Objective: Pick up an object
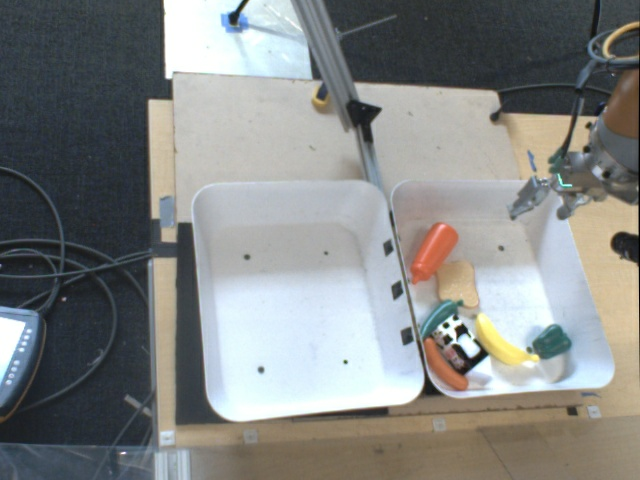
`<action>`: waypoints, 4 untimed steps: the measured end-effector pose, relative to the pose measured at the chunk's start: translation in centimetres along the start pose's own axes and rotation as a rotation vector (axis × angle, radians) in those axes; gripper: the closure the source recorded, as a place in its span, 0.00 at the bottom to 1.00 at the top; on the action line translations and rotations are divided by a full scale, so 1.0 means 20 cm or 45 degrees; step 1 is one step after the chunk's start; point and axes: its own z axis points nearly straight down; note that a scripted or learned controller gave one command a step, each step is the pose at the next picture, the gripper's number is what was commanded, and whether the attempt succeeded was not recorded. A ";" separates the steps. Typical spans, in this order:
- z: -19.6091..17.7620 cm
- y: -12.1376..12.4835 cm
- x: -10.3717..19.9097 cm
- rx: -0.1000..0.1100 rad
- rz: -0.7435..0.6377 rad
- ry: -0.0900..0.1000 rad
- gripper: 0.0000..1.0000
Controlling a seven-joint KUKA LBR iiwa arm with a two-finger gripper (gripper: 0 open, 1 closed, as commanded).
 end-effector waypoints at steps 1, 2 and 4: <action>-0.01 0.00 0.00 -0.004 -0.003 -0.002 0.00; 0.30 0.00 -0.01 0.001 0.002 0.000 0.00; 0.48 0.01 0.00 -0.008 -0.003 -0.003 1.00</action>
